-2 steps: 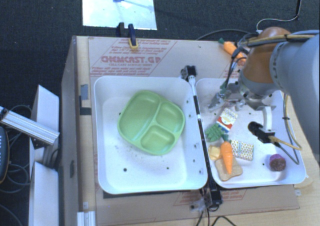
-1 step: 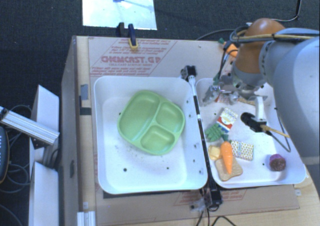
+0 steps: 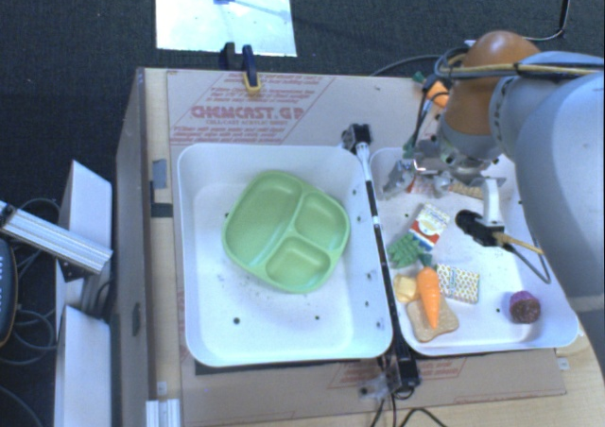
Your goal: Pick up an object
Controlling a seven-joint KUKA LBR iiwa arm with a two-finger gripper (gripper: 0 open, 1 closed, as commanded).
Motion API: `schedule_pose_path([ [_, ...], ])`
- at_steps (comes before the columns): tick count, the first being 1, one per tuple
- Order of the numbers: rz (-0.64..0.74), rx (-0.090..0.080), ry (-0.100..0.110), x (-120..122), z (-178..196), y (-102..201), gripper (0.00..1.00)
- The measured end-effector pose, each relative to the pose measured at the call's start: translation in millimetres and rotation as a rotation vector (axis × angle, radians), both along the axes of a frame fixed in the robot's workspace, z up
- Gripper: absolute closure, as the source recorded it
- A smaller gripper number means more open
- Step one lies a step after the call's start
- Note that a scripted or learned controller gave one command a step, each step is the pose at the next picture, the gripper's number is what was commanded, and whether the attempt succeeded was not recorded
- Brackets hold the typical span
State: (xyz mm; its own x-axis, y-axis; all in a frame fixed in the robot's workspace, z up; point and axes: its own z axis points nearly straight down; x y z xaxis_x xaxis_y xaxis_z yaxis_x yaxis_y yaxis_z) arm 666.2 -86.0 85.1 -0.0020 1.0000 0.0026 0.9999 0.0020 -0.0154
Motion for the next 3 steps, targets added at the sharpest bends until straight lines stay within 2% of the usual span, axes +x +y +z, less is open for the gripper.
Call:
schedule_pose_path([
  [1,-0.002,0.001,-0.001,0.2,-0.1,-3.0,0.0],
  [2,-0.002,-0.004,-0.002,-0.1,-0.5,0.3,0.0],
  [3,-0.003,0.001,-0.001,0.1,-0.5,-5.1,0.0],
])
